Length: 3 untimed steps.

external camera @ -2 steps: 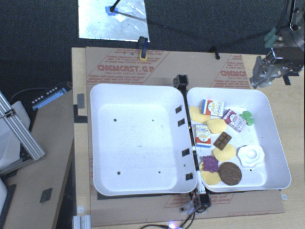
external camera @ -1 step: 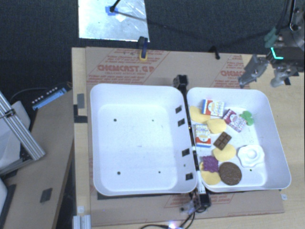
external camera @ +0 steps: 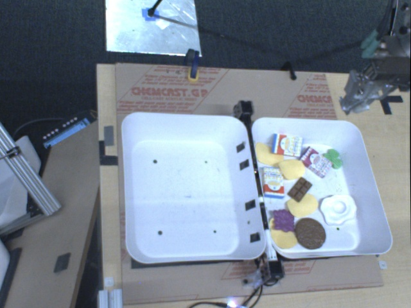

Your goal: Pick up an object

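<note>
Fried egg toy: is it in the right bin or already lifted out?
In. The fried egg lies flat on the right bin's floor beside the brown cookie, and the gripper sits beyond the bin's far rim.

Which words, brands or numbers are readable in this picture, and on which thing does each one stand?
"CHEMCAST GP", red print, partly blurred: on the brown protective sheet behind the left white bin.
The same red print, mirrored and too blurred to read surely: on the sheet behind the right white bin.
Red-and-white small carton, dark red packet and white carton with red picture: print too small to read.
</note>
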Each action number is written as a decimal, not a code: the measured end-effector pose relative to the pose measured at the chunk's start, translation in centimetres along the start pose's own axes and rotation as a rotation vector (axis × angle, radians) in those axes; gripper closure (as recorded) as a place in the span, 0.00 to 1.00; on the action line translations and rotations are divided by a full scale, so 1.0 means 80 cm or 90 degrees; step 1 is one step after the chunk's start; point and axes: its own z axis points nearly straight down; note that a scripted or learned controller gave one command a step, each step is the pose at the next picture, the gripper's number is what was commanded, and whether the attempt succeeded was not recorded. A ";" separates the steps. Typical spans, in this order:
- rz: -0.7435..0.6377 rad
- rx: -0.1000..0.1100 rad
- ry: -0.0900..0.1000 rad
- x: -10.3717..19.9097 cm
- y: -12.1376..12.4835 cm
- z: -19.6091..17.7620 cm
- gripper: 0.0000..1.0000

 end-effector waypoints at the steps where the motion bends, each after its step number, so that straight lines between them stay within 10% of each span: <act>1: 0.000 0.000 0.000 0.000 0.000 0.000 0.00; 2: -0.002 -0.002 0.000 -0.001 0.001 -0.014 1.00; 3: -0.002 -0.001 0.000 0.000 0.000 -0.014 0.00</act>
